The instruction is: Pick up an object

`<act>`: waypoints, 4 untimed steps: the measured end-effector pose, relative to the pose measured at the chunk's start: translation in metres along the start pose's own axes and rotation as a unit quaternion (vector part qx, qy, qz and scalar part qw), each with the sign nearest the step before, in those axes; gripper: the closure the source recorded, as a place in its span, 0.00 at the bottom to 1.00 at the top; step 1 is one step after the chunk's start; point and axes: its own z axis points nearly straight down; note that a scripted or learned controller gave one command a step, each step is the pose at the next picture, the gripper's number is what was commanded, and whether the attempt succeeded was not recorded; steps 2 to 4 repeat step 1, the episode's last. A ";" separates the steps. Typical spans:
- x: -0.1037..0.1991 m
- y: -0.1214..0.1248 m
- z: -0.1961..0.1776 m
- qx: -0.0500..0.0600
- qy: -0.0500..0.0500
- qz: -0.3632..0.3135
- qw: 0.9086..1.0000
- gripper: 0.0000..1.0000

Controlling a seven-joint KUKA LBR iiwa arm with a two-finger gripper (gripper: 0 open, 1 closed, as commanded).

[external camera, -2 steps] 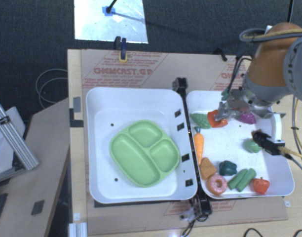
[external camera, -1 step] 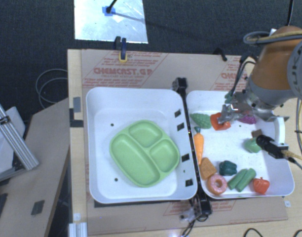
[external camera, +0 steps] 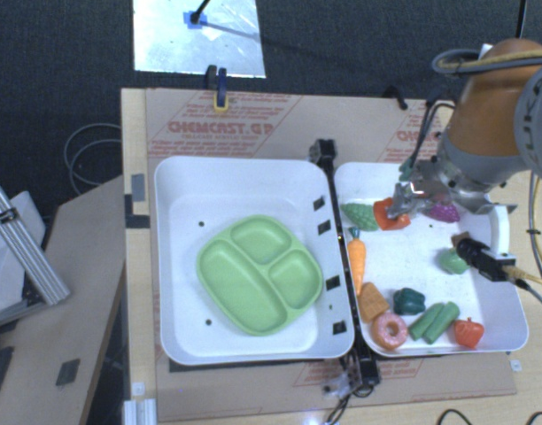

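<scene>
My gripper (external camera: 404, 198) hangs over the back of the right bin (external camera: 510, 326), on the grey arm with the orange band. Directly under it lies a red toy food piece (external camera: 393, 217), touching or nearly touching the gripper's tip. A green leafy piece (external camera: 360, 215) lies just left of it, and a purple piece (external camera: 444, 211) just right, partly behind the arm. Whether the red piece is gripped is not visible.
The right bin also holds a carrot (external camera: 356, 255), an orange-brown piece (external camera: 371, 301), a dark green pepper (external camera: 409, 301), a pink donut (external camera: 391, 330), green pickles (external camera: 435, 320), a red tomato (external camera: 468, 332) and a small green item (external camera: 452, 259). The left bin (external camera: 178, 237) holds a green divided plate (external camera: 258, 274).
</scene>
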 end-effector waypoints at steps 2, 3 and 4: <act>-0.010 -0.003 -0.001 0.000 0.000 0.003 1.000 1.00; -0.010 -0.003 -0.001 0.000 0.000 0.003 1.000 1.00; -0.010 -0.003 -0.001 0.000 0.000 0.003 1.000 1.00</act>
